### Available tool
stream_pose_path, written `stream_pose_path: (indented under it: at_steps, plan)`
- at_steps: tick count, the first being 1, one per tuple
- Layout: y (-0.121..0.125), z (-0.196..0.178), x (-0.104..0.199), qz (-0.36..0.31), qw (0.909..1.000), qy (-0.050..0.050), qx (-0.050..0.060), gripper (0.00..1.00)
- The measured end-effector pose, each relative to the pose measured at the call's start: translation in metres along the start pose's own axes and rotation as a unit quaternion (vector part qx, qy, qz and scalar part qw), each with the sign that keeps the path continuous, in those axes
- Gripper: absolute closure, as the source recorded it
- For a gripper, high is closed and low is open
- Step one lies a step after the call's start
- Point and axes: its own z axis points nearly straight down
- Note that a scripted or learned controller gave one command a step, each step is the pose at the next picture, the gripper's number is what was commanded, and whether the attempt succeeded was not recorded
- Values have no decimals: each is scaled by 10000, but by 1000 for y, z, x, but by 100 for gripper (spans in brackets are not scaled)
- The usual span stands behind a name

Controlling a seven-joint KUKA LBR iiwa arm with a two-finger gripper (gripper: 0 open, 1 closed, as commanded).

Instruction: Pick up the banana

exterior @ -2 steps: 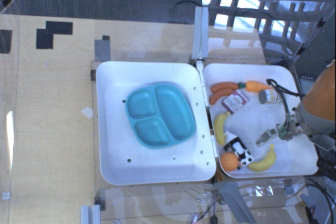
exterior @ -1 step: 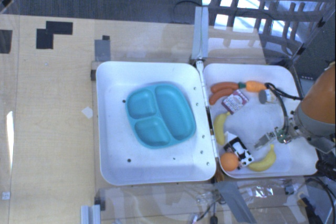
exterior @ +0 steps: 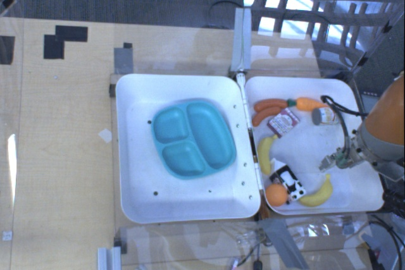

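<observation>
We see two shallow white bins w/ smooth plastic walls and rounded corners on a pale wood-grain bench (exterior: 57,155). The left bin (exterior: 136,199) holds a glossy blue divided plate (exterior: 193,138), three compartments, set at a slant, w/ bare white floor all round it. The right bin (exterior: 370,196) is more crowded: two reddish sausages (exterior: 269,109) near the top-left corner, an orange carrot (exterior: 307,104) beside them, a small dark-red packet (exterior: 284,122), a round orange (exterior: 276,194) near the front wall, a black-and-white item (exterior: 288,179) touching it.

There are two curved yellow bananas. One banana (exterior: 265,153) lies along the bin's left wall, just above the orange. The second banana (exterior: 318,193) lies near the front wall, right of the orange, w/ open floor above it.

The end effector (exterior: 332,161) hangs over the right-centre of this bin, above the second banana and apart from it, nothing between its fingers that we can see; how far open, we cannot tell.
</observation>
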Motion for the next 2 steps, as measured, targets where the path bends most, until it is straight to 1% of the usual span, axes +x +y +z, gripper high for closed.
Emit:
stream_pose_path:
  at_steps: [1,2]
  plan:
    - [0,0,0,0,10000,1,1,0]
    - [-4,12,0,-200,9998,11,33,0]
